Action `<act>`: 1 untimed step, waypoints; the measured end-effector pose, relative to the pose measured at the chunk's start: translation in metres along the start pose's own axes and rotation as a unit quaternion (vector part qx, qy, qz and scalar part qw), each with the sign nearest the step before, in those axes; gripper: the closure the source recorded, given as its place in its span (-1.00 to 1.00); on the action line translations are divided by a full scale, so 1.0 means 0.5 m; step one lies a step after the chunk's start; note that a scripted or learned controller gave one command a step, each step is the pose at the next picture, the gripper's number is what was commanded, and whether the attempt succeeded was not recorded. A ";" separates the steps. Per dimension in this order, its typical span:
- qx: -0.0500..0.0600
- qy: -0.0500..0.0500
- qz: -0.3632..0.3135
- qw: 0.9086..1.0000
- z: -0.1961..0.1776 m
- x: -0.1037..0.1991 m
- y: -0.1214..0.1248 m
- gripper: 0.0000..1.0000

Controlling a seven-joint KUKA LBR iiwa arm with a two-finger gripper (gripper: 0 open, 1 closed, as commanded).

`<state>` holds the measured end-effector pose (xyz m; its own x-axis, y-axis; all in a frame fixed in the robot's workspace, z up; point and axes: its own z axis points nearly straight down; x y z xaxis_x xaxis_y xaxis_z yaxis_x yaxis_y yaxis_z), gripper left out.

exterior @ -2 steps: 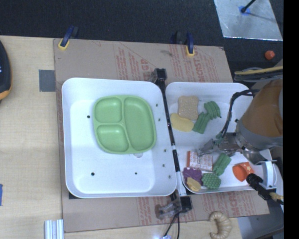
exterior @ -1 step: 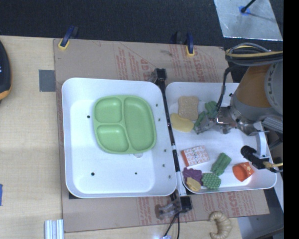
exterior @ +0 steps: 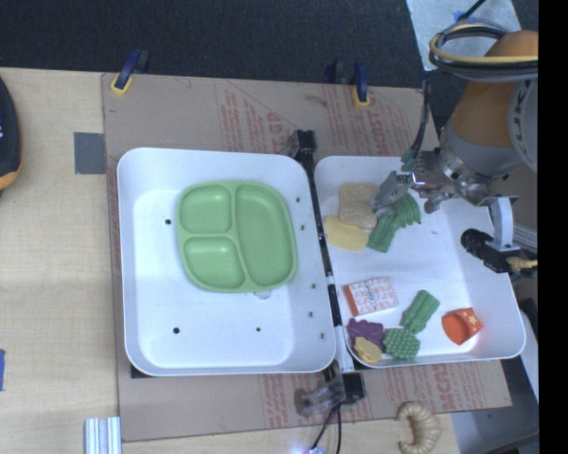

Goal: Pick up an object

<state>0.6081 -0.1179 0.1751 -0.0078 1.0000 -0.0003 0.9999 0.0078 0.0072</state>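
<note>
Gripper (exterior: pixel 399 193) low over right bin (exterior: pixel 511 343), far end, at top of dark green toy (exterior: pixel 390 223); whether anything is clamped, cannot tell (metal parts blur together). Green toy lies touching yellow piece (exterior: pixel 346 234) and tan slab (exterior: pixel 357 202). Near edge crowded: red-white packet (exterior: pixel 370 295), green cactus-like toy (exterior: pixel 418 310), purple piece (exterior: pixel 364 330), orange block (exterior: pixel 462 324). Bare floor mid-bin. Left bin (exterior: pixel 142 253): green divided plate (exterior: pixel 237 235), open margin round it.
</note>
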 end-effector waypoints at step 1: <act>0.008 0.000 0.003 1.000 0.142 -0.044 0.006 -1.00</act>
<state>0.6119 -0.1400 0.1044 -0.0024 1.0000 -0.0002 1.0000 0.0024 -0.0091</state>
